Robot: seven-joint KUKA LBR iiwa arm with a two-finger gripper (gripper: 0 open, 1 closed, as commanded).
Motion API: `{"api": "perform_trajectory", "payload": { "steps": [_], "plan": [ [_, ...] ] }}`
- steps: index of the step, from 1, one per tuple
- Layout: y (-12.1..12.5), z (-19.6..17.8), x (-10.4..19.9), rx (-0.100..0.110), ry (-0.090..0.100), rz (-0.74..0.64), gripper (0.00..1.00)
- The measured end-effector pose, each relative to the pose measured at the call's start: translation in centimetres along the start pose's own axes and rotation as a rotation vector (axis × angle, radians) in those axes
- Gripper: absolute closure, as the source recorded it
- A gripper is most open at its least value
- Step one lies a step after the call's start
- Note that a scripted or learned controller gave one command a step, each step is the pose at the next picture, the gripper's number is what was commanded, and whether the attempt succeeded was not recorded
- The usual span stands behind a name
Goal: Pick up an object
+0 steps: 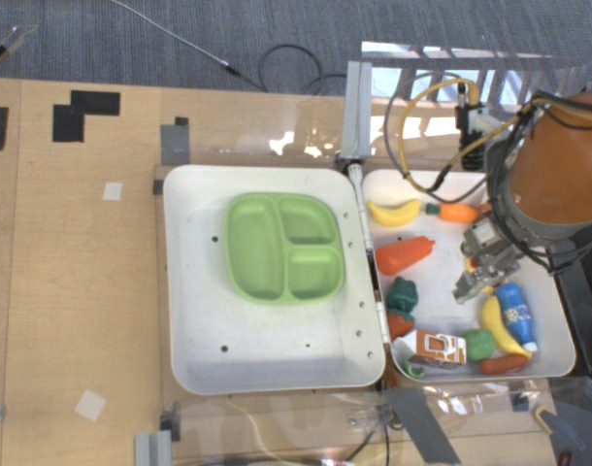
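On the wooden bench (73,289), the left bin (204,348) carries a green divided plate (281,248) lying flat near its middle, with three compartments. Just beside it, the right bin (558,352) is crowded with toy food. Along its left side lie a yellow banana (395,212) near the top, an orange-red bottle (405,252) below it, a dark green piece (403,296) lower still, and a small red piece (400,325) touching the bin's left wall. Toward the bottom sits a small carton (440,348) printed in orange and white, beside a green piece (478,343) and a red piece (503,364) at the lower rim. An orange carrot (456,213) lies near the top, next to the banana. To the right, a second banana (500,324) and a blue bottle (516,316) lie touching each other. The gripper (476,280) hangs over the right bin, just above and to the left of the blue bottle, with nothing visibly between its fingers; whether they are spread or pressed together cannot be told. The arm (558,168) with its orange band fills the upper right, and yellow and black cables (422,134) loop beside it.
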State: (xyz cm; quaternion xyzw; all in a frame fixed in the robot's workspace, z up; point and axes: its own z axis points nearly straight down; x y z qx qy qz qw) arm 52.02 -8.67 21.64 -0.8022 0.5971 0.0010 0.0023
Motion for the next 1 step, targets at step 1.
{"api": "perform_trajectory", "payload": {
  "steps": [1],
  "plan": [
    [-2.97,-4.54,-0.24,0.001,0.0,-0.141,1.0]
  ]
}}
